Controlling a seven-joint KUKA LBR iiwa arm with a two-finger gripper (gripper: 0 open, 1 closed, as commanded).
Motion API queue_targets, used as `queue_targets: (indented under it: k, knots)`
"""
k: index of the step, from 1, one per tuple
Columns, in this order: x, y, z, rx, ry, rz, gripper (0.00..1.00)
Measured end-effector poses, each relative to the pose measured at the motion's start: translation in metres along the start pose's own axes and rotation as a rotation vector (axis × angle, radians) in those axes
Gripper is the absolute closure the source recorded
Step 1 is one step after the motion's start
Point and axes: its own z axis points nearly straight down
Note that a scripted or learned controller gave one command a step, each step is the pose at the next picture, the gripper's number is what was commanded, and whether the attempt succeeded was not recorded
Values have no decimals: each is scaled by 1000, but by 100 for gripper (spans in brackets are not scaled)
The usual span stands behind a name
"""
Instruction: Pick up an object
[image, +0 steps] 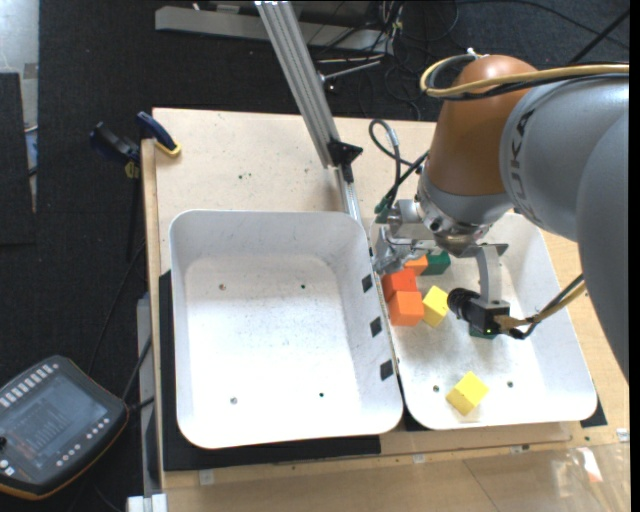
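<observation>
I am seeing the gripper (400, 262) hanging over the orange blocks (404, 297) in the right bin (560, 400); its closure state is unclear. "KUKA" lettering is showing partly on the arm (560, 140).

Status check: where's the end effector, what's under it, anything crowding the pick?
End effector low over right bin, at its left wall. Orange blocks beneath; nothing seen held. Yellow block and green block crowd close; another yellow block apart.
</observation>
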Motion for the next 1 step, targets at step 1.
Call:
queue_targets:
  k: [1]
  knots:
    - [39, 30, 6, -2, 1, 1, 100]
